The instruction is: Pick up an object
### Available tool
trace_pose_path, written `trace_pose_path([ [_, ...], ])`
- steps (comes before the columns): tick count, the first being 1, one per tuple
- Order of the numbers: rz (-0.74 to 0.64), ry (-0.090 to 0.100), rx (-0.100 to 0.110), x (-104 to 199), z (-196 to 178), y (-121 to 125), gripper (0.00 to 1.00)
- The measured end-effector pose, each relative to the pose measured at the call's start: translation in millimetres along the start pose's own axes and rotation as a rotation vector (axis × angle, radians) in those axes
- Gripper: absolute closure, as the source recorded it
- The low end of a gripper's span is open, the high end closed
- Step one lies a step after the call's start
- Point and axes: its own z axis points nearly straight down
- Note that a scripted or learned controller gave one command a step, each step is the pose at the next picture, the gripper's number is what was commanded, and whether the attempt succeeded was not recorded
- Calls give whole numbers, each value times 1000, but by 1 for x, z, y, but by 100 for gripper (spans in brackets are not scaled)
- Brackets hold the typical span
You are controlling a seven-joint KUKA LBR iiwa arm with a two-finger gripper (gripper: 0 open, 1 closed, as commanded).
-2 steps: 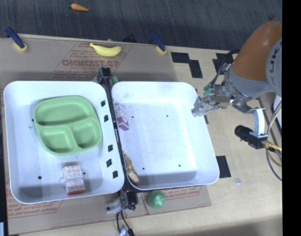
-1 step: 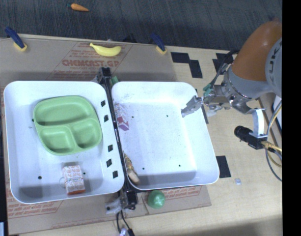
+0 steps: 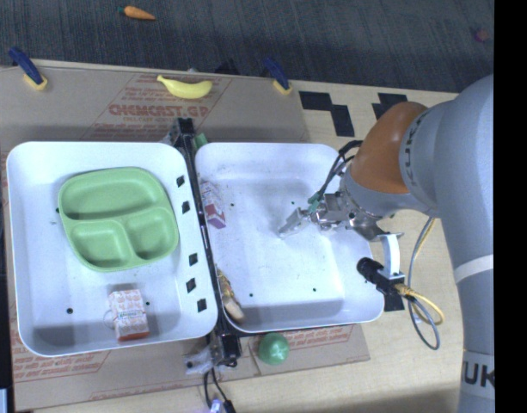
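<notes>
Carton [image 3: 213, 206], small, pink and white. Nearest loose item to the claw [image 3: 291, 223]. It lies in the same bin as the claw, the right-hand bin [image 3: 272, 155], on the side away from the arm and against the wall the two bins share. It is apart from the claw, with bare bin floor between them.

Claw. Low over the middle of the right-hand bin floor and tilted toward the carton. Nothing is seen held in it. Whether it is wide or narrow cannot be told at this angle.

Tan item [image 3: 229, 305], slim. In the near corner of the same bin, well apart from the claw, along the shared wall. Kind not legible.

Green tray [image 3: 117, 218], three compartments. In the left-hand bin [image 3: 27, 166], beyond the carton from the claw.

Small printed box [image 3: 128, 313]. Also in the left-hand bin, nearer the camera than the tray and far from the claw.

Green ball [image 3: 273, 348]. On the bench just outside the near rim of the claw's bin.

Banana [image 3: 186, 85]. On the bench past the far rims, well apart from the claw.

Step in hand, as judged: the approach, with the claw down in the bin and no grasp made.

Next move, as judged: travel across the bare floor to the carton, then close on it. The carton sits tight to the wall, so there is little room on that side. A grasp along the wall looks more workable than one across it.
</notes>
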Motion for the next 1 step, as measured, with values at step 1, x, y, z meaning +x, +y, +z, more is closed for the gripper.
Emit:
trace_pose_path([
  [1, 0, 1, 2, -1, -24, -86, 0],
])
